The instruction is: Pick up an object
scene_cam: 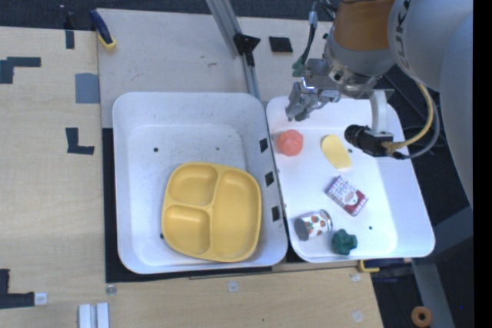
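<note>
Gripper [300,107] above right bin [407,188] far edge, jaw state indeterminate. Nearest object: red ball [289,142], just below gripper. Risk: round ball rolls from off-centre closure toward bin wall.

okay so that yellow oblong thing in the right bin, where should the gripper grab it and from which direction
Probably from straight above, closing across the narrow middle of the yellow oblong object. It lies flat with its long axis running diagonally, and bare bin floor on both long sides leaves room. The gripper sits up-left of it.
</note>
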You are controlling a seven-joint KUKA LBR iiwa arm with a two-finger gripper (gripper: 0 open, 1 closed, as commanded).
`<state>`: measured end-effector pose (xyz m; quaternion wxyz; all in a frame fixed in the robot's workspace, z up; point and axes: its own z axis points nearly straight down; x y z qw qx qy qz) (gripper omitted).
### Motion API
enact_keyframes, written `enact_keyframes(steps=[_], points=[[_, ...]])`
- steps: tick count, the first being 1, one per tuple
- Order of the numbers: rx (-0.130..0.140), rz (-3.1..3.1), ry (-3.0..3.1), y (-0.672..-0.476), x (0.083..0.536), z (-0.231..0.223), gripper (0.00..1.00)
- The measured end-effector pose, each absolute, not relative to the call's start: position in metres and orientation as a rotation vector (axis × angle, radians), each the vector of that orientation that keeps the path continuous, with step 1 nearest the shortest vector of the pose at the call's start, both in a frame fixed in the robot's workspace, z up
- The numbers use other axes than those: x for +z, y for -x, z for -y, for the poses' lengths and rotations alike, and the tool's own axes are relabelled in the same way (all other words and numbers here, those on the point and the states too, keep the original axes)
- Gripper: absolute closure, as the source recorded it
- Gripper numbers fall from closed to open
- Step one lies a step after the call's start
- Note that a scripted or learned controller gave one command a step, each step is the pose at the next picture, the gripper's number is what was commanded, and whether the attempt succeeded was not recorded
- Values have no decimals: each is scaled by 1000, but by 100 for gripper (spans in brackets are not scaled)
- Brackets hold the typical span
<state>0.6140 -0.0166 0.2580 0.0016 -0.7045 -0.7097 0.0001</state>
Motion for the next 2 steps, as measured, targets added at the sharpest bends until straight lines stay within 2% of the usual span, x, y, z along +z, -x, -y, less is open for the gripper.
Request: enact_keyframes(steps=[1,2], points=[[0,2227,2211,-608,260,-38,100],[4,2226,2211,-602,239,-93,100]])
